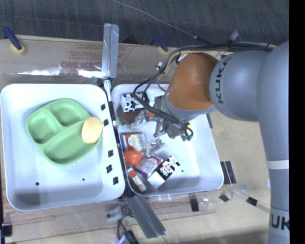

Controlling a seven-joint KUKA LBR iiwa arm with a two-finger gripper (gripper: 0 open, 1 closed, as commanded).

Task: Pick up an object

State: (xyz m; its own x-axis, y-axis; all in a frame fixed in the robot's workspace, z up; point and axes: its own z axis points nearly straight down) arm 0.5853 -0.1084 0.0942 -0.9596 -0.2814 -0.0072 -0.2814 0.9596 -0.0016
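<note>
Objects for picking: heaped in the right-hand shallow white bin (206, 151), all on that bin's left half, close to the black divider (112, 131) between the two bins. Among them, a small black-and-white cow-patterned block (128, 103) near the bin's far left corner, a brown lump (129, 117) just below it, a white carton with an orange picture (134, 140) further down, a round orange-red ball (132, 158) touching the carton's lower edge, a dark red wrapped packet (148, 165) beside the ball, and a second black-and-white cow-patterned piece (167, 168) right of the packet. Grey arm with its orange band (190, 83) above the same bin's upper middle, wrist down over the pile. Gripper (165, 131) low among cables, right of the carton; open or closed: cannot tell. Left of the divider, a green three-compartment plastic plate (56, 128) in the left-hand white bin (20, 187), a pale yellow lemon-shaped fruit (91, 130) on its right edge.
</note>
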